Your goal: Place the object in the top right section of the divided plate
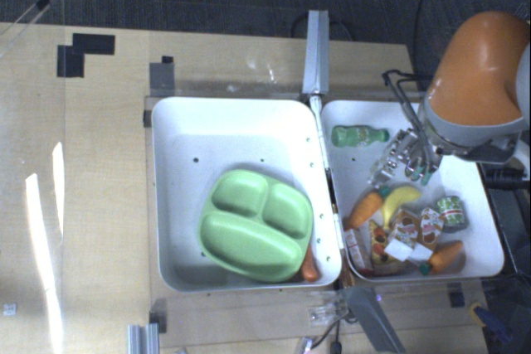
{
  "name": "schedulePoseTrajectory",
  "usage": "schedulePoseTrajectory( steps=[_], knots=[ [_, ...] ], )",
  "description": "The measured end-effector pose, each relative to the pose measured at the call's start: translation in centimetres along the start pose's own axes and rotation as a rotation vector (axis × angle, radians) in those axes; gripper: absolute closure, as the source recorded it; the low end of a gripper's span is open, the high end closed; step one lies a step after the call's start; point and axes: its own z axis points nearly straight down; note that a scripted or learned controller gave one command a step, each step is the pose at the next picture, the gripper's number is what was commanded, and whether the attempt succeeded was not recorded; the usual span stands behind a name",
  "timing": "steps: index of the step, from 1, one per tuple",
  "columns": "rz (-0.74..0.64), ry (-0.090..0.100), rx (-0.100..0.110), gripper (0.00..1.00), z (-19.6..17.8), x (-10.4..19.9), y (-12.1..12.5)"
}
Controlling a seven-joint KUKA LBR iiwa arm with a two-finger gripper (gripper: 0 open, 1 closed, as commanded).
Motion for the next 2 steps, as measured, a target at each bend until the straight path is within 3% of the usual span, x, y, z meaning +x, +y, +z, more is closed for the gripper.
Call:
schedulePoseTrajectory(
  steps=[1,2],
  knots=[
    [0.058,0.000,0.000,1.00,-0.1,-1.2,-0.6],
    [-0.137,0.003,0.000,1.00,5.2,0.7,1.3]
  ],
)
